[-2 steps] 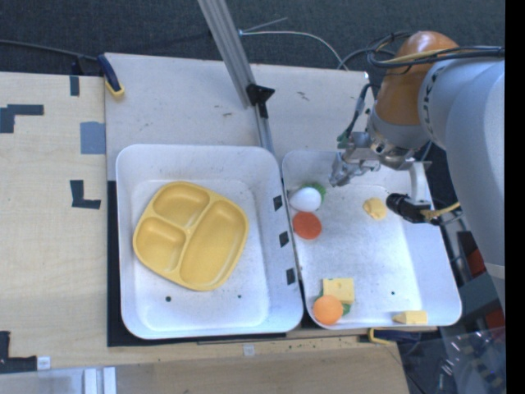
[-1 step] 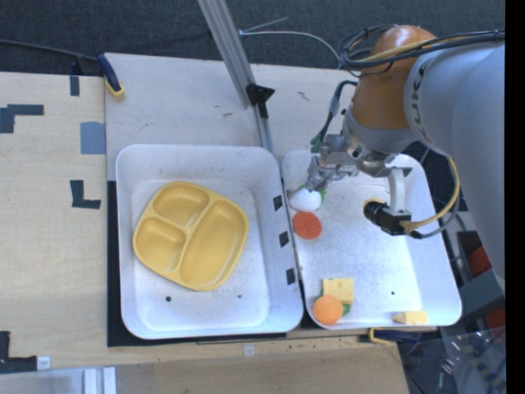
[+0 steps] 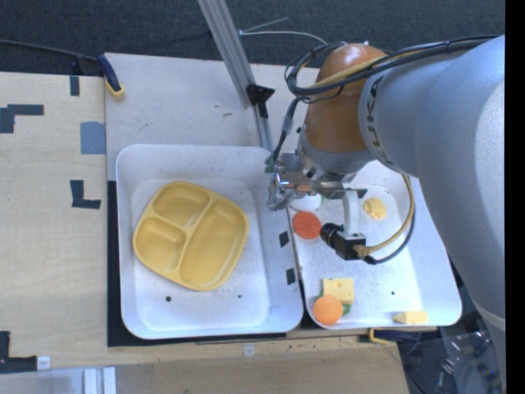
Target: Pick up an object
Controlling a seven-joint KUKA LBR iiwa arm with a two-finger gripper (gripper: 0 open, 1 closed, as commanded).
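The grey arm with its orange band reaches in from the right, and its gripper (image 3: 297, 199) hangs low over the near-left part of the right bin (image 3: 435, 302). Just below the gripper lies a red round object (image 3: 307, 225), partly under the wrist hardware. Farther toward the front of that bin sit a yellow cheese-like wedge (image 3: 338, 289) and an orange ball (image 3: 328, 309) touching it. A small pale yellow piece (image 3: 375, 209) lies to the right of the gripper, and a small yellow block (image 3: 409, 318) rests in the front right corner.
The left bin (image 3: 131, 302) holds a yellow divided plate (image 3: 190, 234). A slanted metal rail (image 3: 228, 39) runs from the top down to the bins' shared wall. The arm's body covers much of the right bin's back. A black cable fitting (image 3: 343, 242) hangs beside the red object.
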